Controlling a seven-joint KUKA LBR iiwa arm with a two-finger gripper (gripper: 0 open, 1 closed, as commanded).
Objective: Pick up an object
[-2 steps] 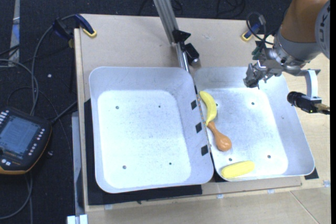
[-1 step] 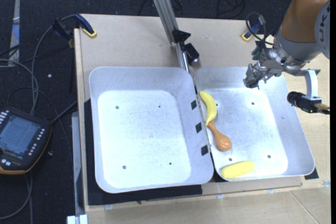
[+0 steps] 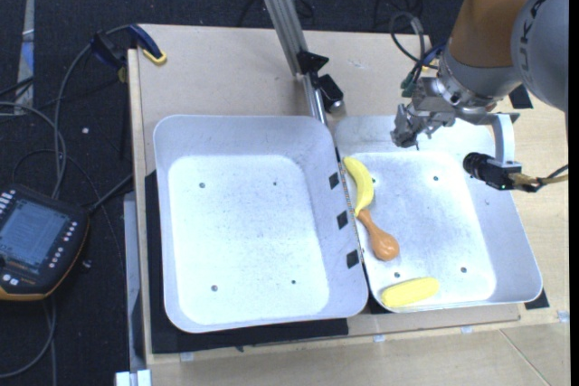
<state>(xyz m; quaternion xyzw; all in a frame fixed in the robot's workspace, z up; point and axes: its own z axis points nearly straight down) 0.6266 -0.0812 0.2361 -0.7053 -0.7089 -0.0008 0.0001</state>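
Gripper (image 3: 409, 134) is hovering over the right bin's (image 3: 507, 235) far edge; finger state cannot be made out. Banana (image 3: 362, 183), orange pear-shaped toy (image 3: 380, 240) and yellow lemon (image 3: 410, 291) are lying along its left side.

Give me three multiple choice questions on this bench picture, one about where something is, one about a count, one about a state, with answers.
1. Where does the banana lie?
A. left bin
B. right bin, by its left wall
C. on the bench

2. How many things lie in the right bin?
A. three
B. one
C. five

3. What is the gripper doing?
A. carrying the banana
B. resting in the left bin
C. hanging over the right bin's far edge, holding nothing visible

Answers: 1 B, the banana lies along that wall. 2 A, banana, orange pear-shaped piece and yellow oblong piece. 3 C, all three lie apart from it.
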